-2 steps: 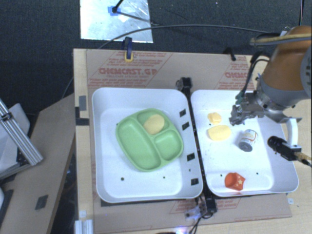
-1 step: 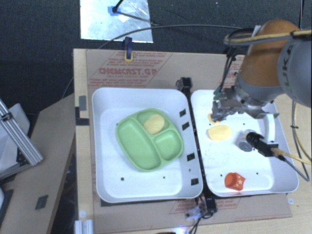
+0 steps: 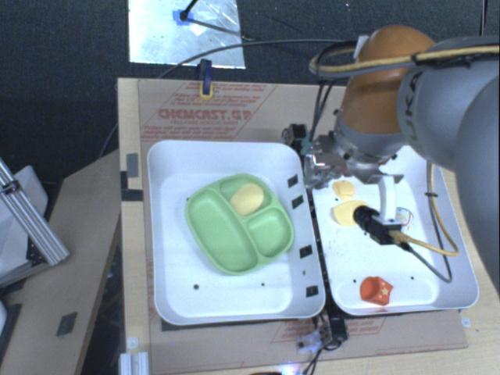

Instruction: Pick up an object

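The gripper (image 3: 319, 169) hangs low by the inner wall of the right bin (image 3: 441, 276); whether it is spread or closed cannot be told from this angle. Just beside it lies a pale yellow piece (image 3: 344, 187), flat and rounded, probably light and slightly soft, best pinched across its narrow width. A second yellow piece (image 3: 346, 213) lies near it and a red block (image 3: 376, 289) well apart. In the left bin (image 3: 180, 287), a green plate (image 3: 223, 244) holds a yellow lump (image 3: 248, 199).
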